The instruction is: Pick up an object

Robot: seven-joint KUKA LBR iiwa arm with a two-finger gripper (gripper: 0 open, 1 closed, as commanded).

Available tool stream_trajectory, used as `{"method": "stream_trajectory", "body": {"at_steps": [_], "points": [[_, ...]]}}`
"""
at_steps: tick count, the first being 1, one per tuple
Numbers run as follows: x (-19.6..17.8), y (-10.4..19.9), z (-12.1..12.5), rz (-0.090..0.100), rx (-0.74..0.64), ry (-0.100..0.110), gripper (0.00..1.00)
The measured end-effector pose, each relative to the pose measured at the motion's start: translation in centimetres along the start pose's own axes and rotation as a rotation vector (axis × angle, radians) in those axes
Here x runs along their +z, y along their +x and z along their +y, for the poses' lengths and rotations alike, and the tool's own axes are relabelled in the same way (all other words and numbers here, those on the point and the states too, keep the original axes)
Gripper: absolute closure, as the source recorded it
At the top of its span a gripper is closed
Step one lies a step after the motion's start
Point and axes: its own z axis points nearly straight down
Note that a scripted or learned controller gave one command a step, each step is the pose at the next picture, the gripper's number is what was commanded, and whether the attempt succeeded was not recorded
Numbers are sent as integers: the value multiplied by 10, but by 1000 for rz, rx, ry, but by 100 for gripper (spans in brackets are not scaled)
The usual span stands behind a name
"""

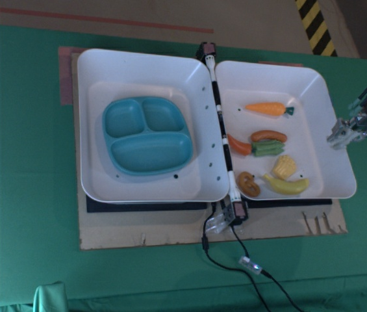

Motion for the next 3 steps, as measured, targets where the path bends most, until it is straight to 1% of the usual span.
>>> {"method": "stream_trajectory", "body": {"at_steps": [1,2,3], "points": [[-2,9,0,0,-1,0,100],[5,0,-1,0,1,3,100],[-18,0,0,0,0,0,100]]}}
